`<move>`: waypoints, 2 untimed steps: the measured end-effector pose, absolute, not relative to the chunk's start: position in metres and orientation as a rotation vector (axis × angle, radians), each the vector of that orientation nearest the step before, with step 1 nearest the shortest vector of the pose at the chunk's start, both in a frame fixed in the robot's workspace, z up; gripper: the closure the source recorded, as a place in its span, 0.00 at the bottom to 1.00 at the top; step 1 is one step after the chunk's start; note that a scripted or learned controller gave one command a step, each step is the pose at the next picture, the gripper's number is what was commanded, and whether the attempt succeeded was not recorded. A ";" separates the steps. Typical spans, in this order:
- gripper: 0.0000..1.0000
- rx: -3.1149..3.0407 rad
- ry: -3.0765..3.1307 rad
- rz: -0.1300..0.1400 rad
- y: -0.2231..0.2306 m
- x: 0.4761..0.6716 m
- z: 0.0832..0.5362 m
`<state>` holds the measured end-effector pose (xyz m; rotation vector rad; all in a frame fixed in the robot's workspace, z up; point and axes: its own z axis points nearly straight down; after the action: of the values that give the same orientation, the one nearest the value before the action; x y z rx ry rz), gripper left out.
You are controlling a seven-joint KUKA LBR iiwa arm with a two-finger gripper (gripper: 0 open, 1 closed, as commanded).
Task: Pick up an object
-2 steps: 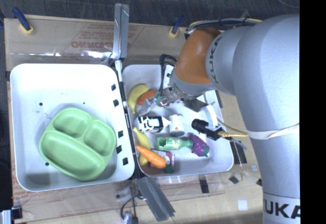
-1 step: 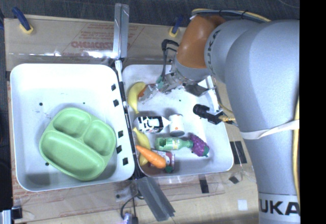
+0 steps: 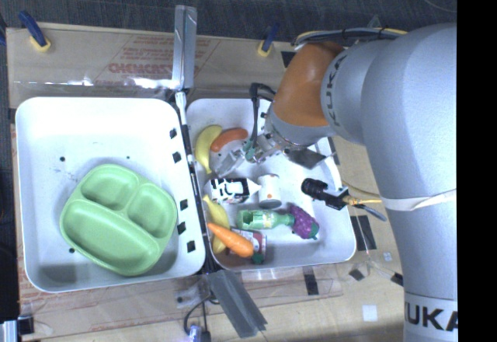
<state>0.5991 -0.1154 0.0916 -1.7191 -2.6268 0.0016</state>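
The right bin (image 3: 342,243) holds several items. A yellow banana (image 3: 204,148) lies at its upper left with a red-orange sausage-like piece (image 3: 227,137) beside it. Lower down are a black-and-white item (image 3: 229,189), a white cup (image 3: 269,188), a green bottle (image 3: 262,218), purple grapes (image 3: 305,221), an orange carrot (image 3: 231,239), a second banana (image 3: 217,213) and a small can (image 3: 255,244). My gripper (image 3: 250,151) is low in the bin's upper half, right beside the red-orange piece and just above the white cup. The wrist hides what lies under it.
The left bin (image 3: 46,130) holds a light green divided plate (image 3: 116,218) in its lower half. A ridge with black clips (image 3: 182,169) separates the two bins. The grey arm (image 3: 404,115) covers the right bin's right side.
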 end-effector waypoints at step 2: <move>1.00 -2.083 -2.343 0.007 -0.115 0.656 0.102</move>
<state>0.6562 -0.1151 0.1015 -2.0834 -2.3432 0.0070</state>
